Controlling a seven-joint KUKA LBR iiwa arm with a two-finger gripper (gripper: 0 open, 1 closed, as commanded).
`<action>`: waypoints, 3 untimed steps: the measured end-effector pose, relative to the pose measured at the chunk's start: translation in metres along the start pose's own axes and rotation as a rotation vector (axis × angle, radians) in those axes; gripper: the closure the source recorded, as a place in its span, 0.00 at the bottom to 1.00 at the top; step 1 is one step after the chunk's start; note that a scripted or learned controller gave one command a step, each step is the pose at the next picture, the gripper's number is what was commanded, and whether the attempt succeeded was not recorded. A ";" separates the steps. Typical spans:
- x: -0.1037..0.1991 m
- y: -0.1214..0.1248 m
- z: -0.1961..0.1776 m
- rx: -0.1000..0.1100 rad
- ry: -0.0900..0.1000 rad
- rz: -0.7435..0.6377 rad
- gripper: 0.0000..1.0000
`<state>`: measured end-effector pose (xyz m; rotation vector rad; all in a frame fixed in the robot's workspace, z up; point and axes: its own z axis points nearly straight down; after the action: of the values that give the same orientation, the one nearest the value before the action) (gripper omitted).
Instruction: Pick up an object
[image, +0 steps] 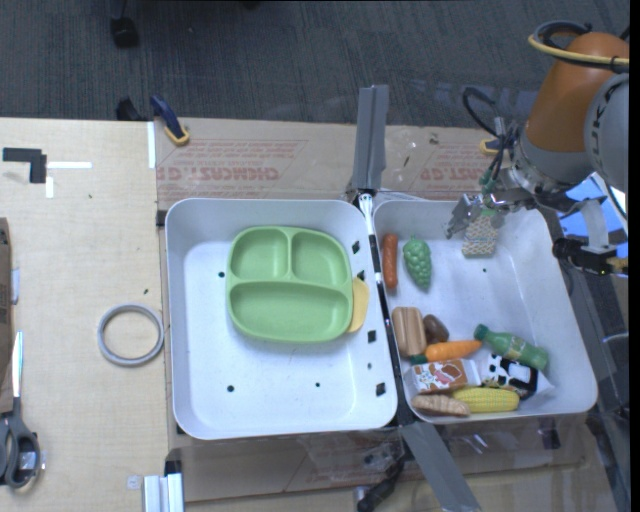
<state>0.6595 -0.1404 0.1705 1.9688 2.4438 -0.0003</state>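
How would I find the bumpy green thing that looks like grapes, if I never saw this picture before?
Look in the right bin, the one full of toy food. Go to its upper left corner, beside the divider: the green grapes stand next to a long orange sausage. They are the only knobbly green bunch; the other green toy, a bottle, is smooth and lies lower right.

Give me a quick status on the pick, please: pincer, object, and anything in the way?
Pincer over right bin's far end, a small mesh-patterned piece just beneath it. Grasp unconfirmed. Green grapes and sausage lie apart to its left.
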 end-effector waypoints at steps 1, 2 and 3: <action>0.034 0.004 0.045 -0.006 0.000 -0.051 0.00; -0.028 -0.007 0.022 0.001 0.000 0.093 0.00; -0.023 -0.006 0.078 0.002 0.001 0.050 0.00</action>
<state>0.6592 -0.1647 0.0925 2.0307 2.3946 -0.0016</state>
